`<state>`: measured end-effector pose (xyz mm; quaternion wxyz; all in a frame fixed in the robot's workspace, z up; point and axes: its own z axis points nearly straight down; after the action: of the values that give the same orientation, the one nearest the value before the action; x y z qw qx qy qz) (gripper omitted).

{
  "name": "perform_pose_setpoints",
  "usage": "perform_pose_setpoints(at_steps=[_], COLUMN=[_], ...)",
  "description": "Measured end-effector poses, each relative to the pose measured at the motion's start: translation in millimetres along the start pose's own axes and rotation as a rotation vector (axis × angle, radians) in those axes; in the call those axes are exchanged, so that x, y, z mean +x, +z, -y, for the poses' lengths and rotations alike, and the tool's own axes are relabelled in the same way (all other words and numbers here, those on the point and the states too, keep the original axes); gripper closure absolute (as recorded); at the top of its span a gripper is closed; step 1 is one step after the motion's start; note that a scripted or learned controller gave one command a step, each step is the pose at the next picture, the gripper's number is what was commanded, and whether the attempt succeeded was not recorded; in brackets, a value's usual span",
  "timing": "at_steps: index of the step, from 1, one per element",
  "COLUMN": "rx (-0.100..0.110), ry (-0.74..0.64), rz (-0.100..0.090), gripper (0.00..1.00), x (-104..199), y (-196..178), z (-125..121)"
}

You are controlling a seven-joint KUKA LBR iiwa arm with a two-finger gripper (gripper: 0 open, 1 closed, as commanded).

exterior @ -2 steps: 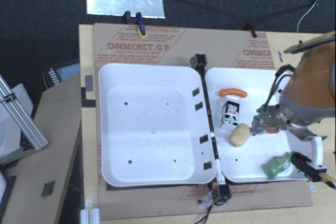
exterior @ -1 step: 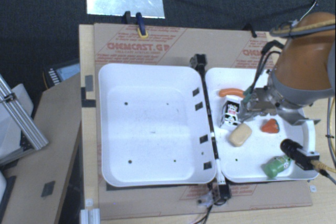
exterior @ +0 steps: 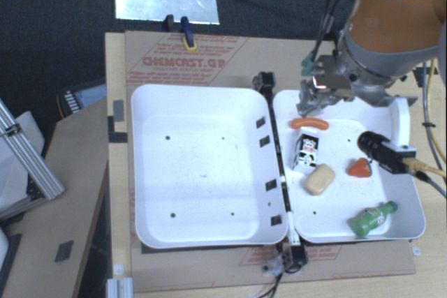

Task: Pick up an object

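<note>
A robotics lab test bench

Two shallow white bins (exterior: 202,164) sit side by side on a cardboard sheet (exterior: 185,56) printed with red lettering; beyond the bins a clamp (exterior: 187,35) grips that sheet's far edge, left of them stands an aluminium frame rail (exterior: 24,153), and dark carpet (exterior: 56,3) surrounds the bench.

The claw (exterior: 311,102) hangs just above an orange sausage (exterior: 309,123) in the right bin (exterior: 405,122). Near the sausage lie a cow-print carton (exterior: 306,151) and a tan bun (exterior: 320,179).
</note>
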<state>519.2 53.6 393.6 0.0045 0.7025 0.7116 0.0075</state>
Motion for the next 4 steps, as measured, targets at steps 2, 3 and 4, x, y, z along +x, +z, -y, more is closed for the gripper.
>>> perform_pose_setpoints(at_steps=[2, 3, 4], rx=[0.007, 0.015, 0.009], ry=[0.007, 0.01, 0.006], rz=[0.003, 0.003, 0.002], gripper=[1.0, 1.0, 1.0], x=[49, 28, 57], y=[-100, -101, -144], z=[-22, 32, 2])
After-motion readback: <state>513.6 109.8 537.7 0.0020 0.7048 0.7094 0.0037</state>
